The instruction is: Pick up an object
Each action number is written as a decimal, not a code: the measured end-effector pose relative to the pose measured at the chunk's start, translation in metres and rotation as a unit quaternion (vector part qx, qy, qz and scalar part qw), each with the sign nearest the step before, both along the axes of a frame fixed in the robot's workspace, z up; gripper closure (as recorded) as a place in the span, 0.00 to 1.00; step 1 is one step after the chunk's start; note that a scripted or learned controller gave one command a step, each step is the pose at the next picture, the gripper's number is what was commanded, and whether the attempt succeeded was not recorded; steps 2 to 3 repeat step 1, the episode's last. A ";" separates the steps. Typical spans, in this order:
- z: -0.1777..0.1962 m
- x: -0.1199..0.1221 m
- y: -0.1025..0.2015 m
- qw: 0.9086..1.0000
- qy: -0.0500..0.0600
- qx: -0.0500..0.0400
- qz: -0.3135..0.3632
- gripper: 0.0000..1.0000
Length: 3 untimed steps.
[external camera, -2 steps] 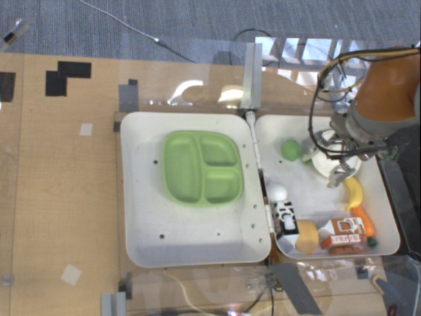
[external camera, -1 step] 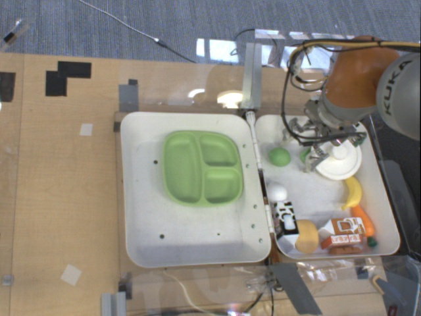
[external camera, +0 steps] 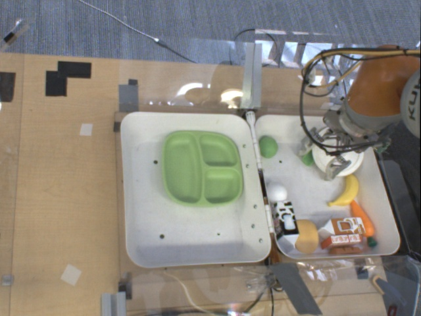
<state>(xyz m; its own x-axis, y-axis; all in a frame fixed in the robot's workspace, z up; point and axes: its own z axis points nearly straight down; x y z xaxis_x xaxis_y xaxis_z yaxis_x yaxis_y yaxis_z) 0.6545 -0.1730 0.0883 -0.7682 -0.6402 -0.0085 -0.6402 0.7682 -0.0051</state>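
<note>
Hovering over the back of the right bin (external camera: pixel 388 196), the gripper (external camera: pixel 337 166) sits above a white round thing (external camera: pixel 332 157), maybe a small plate or lid, with a dark green bit (external camera: pixel 306 155) poking out just left of it. Honestly can't tell from this angle whether anything is being held.

No object is named, so the pick options are all in that right bin: a green ball (external camera: pixel 268 146) by the divider, a banana (external camera: pixel 346 192) just below the gripper, a carrot (external camera: pixel 362 217) beside it, a small carton (external camera: pixel 345 234) and a tan round piece (external camera: pixel 306 236) at the front.

Best bet is probably the banana: it's nearest and lies apart from its neighbours. The arm should come straight down, straddling its narrow width. The front cluster looks too crowded. The left bin (external camera: pixel 141 242) carries a green divided plate (external camera: pixel 201 167).
</note>
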 end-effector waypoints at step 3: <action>0.002 -0.062 -0.026 0.997 -0.001 0.000 -0.079 0.00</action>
